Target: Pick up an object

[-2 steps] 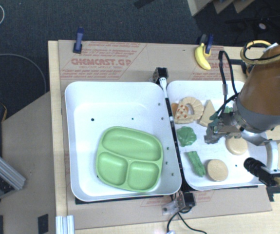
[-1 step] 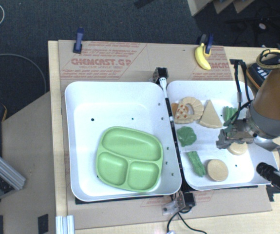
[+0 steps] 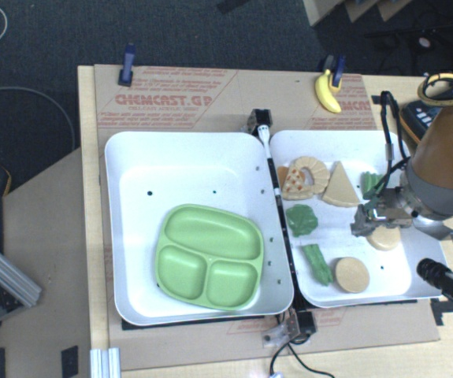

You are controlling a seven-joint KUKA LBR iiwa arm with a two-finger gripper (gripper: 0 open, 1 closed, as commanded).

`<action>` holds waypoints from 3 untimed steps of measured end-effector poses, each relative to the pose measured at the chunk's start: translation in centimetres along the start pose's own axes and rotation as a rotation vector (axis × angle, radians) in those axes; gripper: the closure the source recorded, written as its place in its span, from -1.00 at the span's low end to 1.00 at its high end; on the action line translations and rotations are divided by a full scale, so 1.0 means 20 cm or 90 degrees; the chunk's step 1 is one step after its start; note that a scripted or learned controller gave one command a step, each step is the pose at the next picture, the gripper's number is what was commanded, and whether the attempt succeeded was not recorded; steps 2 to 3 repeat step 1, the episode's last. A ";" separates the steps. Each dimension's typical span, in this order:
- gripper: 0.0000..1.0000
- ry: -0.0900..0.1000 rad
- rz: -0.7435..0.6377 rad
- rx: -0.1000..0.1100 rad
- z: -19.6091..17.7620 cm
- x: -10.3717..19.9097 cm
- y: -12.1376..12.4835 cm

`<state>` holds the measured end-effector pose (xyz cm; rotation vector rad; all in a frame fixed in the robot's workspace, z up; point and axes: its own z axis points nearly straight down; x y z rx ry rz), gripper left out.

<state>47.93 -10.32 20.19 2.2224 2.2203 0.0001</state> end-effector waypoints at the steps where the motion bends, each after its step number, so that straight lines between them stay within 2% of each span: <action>1: 1.00 -0.001 0.000 -0.001 -0.05 0.00 0.00; 3: 1.00 -0.001 0.000 -0.001 -0.05 0.00 0.00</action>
